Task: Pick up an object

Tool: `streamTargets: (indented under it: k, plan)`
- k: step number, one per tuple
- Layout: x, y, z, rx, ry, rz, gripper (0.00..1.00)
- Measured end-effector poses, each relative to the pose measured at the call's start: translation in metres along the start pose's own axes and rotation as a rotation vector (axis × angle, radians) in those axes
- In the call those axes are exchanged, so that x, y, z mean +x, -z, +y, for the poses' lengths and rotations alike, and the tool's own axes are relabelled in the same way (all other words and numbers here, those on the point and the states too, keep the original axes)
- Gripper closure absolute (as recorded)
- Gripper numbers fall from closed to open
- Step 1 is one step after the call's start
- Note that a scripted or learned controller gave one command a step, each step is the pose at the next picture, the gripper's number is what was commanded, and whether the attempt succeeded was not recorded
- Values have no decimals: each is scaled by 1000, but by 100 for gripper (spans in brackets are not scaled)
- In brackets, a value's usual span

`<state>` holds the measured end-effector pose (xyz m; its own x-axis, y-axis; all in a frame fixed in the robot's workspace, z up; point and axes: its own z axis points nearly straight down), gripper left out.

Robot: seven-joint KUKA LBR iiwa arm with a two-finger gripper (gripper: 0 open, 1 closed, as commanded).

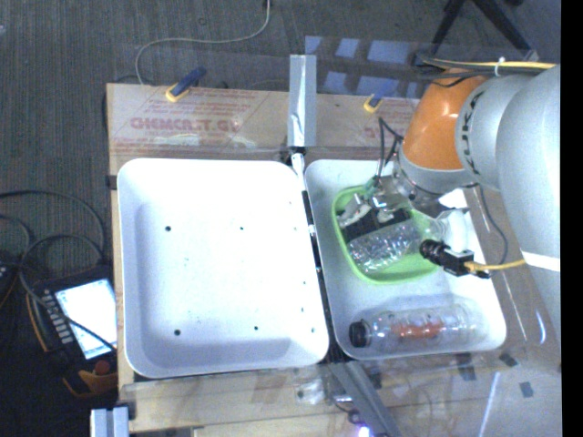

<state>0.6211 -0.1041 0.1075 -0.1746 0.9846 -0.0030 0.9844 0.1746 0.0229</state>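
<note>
In the right bin lies a light green shallow dish holding a crinkled clear plastic piece. A clear plastic bottle with a dark cap and a red label lies on its side along the bin's front. My gripper reaches down over the dish's back left part, right above its contents. Its dark fingers sit low among the items in the dish, and nothing shows clearly between them.
The left bin is a white tray with a few dark specks. A metal post stands behind the gap between the bins. The grey arm with its orange band covers the right bin's back right corner. A tablet lies off the bench's left.
</note>
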Motion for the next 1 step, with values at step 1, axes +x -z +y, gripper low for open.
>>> streamTargets:
  k: [1]
  plan:
    - [-11, 95, 37, 28, 136, 8, 100]
